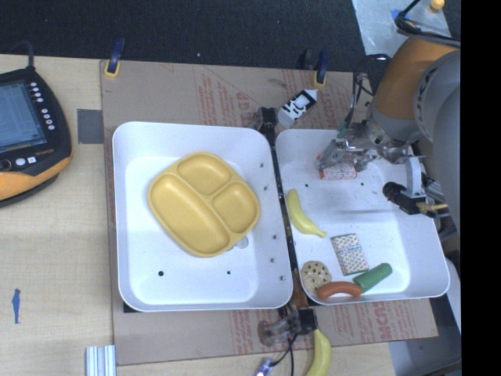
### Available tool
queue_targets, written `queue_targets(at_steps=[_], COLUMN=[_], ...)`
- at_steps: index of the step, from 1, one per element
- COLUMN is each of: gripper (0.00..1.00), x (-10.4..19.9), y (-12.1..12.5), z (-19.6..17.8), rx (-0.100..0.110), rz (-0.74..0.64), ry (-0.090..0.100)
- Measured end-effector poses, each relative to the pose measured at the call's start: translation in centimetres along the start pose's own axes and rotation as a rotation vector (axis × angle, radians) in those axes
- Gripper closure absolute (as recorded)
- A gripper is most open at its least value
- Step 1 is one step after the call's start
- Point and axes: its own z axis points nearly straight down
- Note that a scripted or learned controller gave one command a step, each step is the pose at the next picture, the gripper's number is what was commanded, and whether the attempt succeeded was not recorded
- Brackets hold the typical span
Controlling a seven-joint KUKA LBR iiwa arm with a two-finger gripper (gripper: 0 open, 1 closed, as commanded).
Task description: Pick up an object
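Note:
My gripper [343, 157] hangs low over the back left part of the right bin [427, 245], reaching in from the right. Directly under it lies a small red and white item [338, 172]; whether the two touch is not clear from this angle. Further forward in the same bin are a yellow banana [302, 215], a patterned square wafer [349, 251], a round cookie [315, 272], a green cucumber [373, 276] and an orange sausage [337, 291]. A yellow divided plate [205, 202] lies in the left bin [133, 280].
A teach pendant [23, 131] rests on the bench at the far left. A black and white object [296, 106] sits behind the bins, and a second banana [319, 355] lies in front of them. Blue clamps [114, 56] hold the cardboard base.

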Motion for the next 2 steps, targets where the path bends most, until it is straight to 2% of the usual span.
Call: queue_targets(at_steps=[1,2], gripper=[1.0,1.0], x=[7.1,11.7], y=[-6.4,-8.4], z=[-9.1,-10.1], rx=[0.003,0.005], rz=[0.003,0.002], ry=[0.003,0.002])
